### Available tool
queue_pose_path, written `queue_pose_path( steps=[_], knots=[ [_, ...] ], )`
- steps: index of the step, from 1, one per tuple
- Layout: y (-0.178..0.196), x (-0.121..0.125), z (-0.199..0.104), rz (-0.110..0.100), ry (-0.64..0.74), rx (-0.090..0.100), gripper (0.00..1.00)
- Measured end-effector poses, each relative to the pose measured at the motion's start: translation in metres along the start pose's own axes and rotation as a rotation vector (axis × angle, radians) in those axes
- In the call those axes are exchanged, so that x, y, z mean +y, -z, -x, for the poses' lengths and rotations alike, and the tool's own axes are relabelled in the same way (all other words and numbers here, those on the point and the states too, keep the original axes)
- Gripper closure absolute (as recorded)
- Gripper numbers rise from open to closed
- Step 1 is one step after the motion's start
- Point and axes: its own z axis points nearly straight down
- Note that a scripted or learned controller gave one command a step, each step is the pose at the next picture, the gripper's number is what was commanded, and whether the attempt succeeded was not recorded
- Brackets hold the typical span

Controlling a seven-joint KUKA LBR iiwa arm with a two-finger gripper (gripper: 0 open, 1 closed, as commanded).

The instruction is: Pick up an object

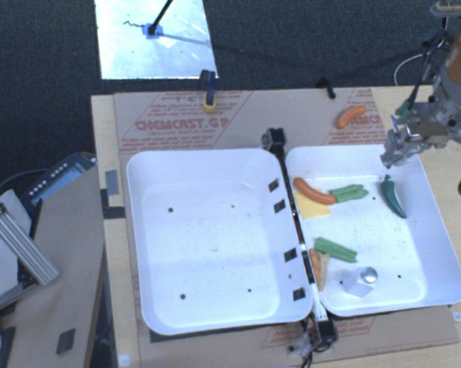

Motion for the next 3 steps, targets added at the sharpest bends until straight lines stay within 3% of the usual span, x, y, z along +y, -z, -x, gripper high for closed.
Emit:
queue_pose_path(
  steps=[1,2,3],
  knots=[
    [0.190,-0.057,-0.018,0.002,0.001,0.002,1.00],
    [0.090,-0.057,-0.074,-0.026,0.005,0.004,1.00],
    [-0.004,-0.048,-0.134,-0.026,0.005,0.003,1.00]
  ],
)
